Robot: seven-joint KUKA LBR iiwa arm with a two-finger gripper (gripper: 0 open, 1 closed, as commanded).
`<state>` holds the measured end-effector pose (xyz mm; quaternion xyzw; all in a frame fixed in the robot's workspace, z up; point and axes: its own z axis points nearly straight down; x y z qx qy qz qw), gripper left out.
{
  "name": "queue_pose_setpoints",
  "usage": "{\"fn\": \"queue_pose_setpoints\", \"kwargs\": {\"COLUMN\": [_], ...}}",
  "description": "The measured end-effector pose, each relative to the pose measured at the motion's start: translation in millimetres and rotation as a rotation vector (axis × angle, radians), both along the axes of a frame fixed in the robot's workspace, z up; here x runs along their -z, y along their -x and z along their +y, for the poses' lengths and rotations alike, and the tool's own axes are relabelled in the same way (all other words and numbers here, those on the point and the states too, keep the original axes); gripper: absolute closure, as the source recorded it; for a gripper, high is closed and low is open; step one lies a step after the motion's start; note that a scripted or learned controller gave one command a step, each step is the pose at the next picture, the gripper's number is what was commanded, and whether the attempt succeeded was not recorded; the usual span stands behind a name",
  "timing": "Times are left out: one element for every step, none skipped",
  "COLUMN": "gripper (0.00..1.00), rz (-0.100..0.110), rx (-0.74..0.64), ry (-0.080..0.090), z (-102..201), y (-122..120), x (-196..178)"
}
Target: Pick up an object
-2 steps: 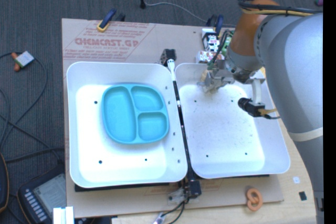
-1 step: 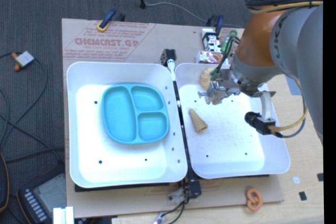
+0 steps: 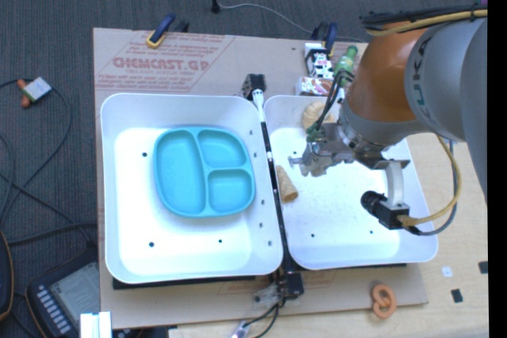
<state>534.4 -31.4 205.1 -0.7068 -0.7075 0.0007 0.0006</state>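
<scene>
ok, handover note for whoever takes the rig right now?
Gripper: low over the right bin, nothing seen between its fingers; open or shut not readable.
Things: tan cone-shaped piece by the right bin's left wall; pale round object at its far edge, partly behind the arm. Blue divided plate sits in the left bin.
Done: no pick visible.
Left: grasp and lift an object.
</scene>
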Motion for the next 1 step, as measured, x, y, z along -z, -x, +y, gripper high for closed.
{"fn": "queue_pose_setpoints", "kwargs": {"gripper": [1.00], "rz": [0.000], "rx": [-0.001], "ry": [-0.001], "z": [49.7], "y": [44.7], "x": [-23.3]}}
